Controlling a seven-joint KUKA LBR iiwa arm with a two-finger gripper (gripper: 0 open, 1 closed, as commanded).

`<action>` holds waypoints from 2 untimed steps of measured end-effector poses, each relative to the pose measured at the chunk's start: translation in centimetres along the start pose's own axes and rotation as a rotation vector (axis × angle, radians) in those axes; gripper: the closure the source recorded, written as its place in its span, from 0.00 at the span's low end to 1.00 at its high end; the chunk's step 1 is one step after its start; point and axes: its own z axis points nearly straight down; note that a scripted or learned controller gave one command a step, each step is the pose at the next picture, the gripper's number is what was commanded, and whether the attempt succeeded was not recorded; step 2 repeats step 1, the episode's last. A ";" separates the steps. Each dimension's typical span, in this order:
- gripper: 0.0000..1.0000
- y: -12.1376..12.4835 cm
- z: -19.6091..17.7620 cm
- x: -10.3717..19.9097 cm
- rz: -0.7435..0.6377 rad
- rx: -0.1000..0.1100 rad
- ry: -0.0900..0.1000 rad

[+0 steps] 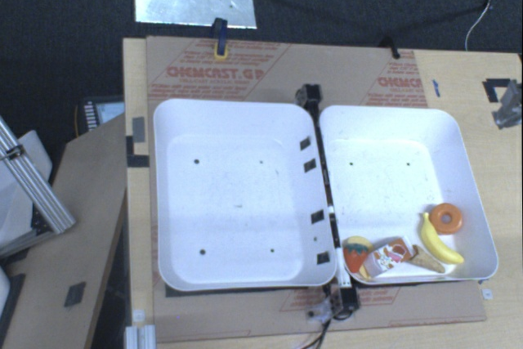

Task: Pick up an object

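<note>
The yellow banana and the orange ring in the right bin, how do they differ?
The yellow banana is long and curved; the orange ring is round with a hole in its middle. The banana is the larger and lies nearer the bin's front rim; the ring sits just behind it. Both lie in the front right corner of the right white bin.

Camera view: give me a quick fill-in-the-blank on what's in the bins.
1. The banana lies in the ____ bin.
2. The donut is coloured ____.
3. The objects cluster at the right bin's ____ edge in the view.
4. The snack packet lies between the banana and the ____.

Missing words: right; orange; bottom; tomato
</note>
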 end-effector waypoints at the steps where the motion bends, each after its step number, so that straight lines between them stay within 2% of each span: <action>1: 1.00 0.0 -1.2 -8.0 0.001 -0.004 -0.003; 2: 1.00 0.0 -1.2 -8.0 0.001 -0.004 -0.003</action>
